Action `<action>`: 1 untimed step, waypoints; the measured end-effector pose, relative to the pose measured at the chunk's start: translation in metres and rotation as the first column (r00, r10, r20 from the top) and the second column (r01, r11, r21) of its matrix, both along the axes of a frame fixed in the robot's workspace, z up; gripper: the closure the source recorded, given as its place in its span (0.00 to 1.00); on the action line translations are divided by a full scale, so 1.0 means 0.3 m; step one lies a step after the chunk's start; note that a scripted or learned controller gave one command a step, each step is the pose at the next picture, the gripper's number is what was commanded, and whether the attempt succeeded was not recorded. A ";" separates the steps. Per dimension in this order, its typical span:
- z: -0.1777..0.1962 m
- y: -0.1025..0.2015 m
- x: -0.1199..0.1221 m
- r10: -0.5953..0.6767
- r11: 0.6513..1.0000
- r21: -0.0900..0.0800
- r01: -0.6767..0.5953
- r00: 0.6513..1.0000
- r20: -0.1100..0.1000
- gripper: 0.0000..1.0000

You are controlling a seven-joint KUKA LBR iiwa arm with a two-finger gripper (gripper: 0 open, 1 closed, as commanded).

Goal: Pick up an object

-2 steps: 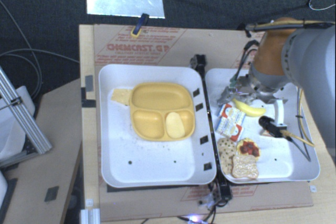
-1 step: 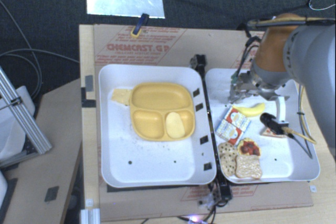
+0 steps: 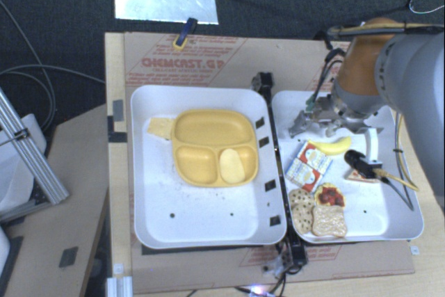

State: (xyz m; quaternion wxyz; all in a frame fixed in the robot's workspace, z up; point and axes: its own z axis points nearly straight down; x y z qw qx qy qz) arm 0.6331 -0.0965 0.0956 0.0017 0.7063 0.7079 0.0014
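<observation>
My gripper (image 3: 307, 122) hangs low over the back left part of the right bin (image 3: 393, 219), with the grey arm coming in from the right. Just in front of it, to the right, lies a small yellow banana (image 3: 334, 146). A red and white carton (image 3: 308, 167) lies below the banana. Nearer the front edge are round crackers (image 3: 301, 207), a slice of toast (image 3: 329, 222) and a red-topped piece (image 3: 329, 195). Nothing shows as held by the gripper.
The left bin (image 3: 139, 177) holds a yellow divided plate (image 3: 208, 127) with a pale yellow oval piece (image 3: 232, 165) in its right compartment. A pale flat slice (image 3: 160, 127) lies at the plate's left edge. A black divider (image 3: 272, 149) runs between the bins.
</observation>
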 end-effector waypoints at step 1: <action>-0.039 0.033 -0.100 -0.002 1.000 0.000 0.002 1.000 -0.005 0.00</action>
